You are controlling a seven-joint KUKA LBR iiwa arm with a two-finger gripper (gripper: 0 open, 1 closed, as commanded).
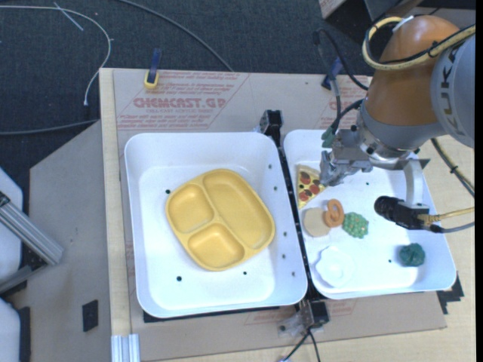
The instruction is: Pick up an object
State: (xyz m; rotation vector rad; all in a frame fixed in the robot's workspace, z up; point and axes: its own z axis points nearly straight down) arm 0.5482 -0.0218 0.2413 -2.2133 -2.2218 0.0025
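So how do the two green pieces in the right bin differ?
The lighter green piece is yellowish and bumpy, and sits mid-bin touching the orange ring. The darker green piece is teal and sits alone near the right wall. Both are small and lie on the right bin floor.

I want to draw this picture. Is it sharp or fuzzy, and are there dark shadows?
Camera view: a bit soft and grainy; even light, only faint shadows around the yellow tray in the left bin; the white bins look bright and washed out; the small toys by the end effector are fuzzy.
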